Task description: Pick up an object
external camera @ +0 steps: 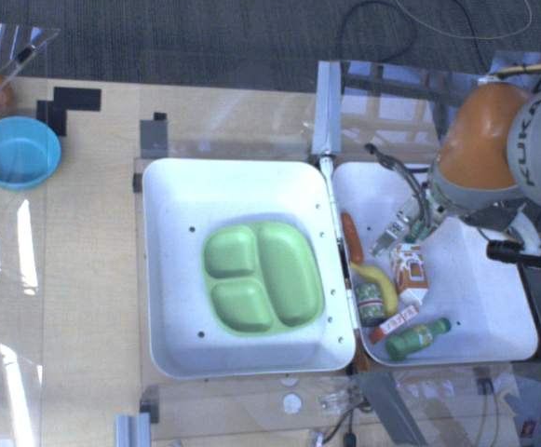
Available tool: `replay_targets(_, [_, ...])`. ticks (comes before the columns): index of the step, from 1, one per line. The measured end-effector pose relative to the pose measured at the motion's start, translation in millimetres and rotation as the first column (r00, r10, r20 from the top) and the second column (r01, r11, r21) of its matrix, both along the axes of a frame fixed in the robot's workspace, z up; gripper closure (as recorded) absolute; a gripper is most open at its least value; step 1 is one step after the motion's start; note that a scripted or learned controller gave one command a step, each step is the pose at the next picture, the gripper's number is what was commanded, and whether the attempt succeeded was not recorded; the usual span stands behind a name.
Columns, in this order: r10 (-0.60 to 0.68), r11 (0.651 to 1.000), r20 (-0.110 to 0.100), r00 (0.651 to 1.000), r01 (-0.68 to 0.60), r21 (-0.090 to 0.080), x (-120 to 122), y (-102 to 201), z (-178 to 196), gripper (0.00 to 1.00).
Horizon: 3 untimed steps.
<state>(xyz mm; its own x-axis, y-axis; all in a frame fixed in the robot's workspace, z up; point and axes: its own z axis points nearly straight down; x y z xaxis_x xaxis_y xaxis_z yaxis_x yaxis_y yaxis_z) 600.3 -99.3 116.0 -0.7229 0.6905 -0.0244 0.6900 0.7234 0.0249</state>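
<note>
Pale wooden bench (84, 277) beside dark carpet (205, 17) (cables trailing); the claw (396, 234) hangs spread apart.

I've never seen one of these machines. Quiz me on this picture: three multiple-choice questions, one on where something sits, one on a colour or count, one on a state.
1. Where does the green tray lie?
A. left bin
B. right bin
C. on the bench

2. What colour is the bowl?
A. red
B. blue
C. yellow

3. How does the bottle sit?
A. upright
B. on its side
C. lifted in the air

Answers:
1 A, it lies inside the left bin.
2 B, the bowl on the bench at far left is blue.
3 B, it lies flat on the floor of the right bin.
</note>
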Motion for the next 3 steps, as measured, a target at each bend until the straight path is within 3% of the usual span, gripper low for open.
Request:
replay_targets(1, [-0.222, 0.975, -0.030, 0.975, 0.222, 0.000, 60, 7, -28, 0.00])
replay_targets(2, [-0.441, 0.898, -0.027, 0.897, 0.441, 0.001, 66, -59, -27, 0.00])
replay_targets(3, [-0.326, 0.945, -0.027, 0.945, 0.326, 0.001, 50, -41, -28, 0.00])
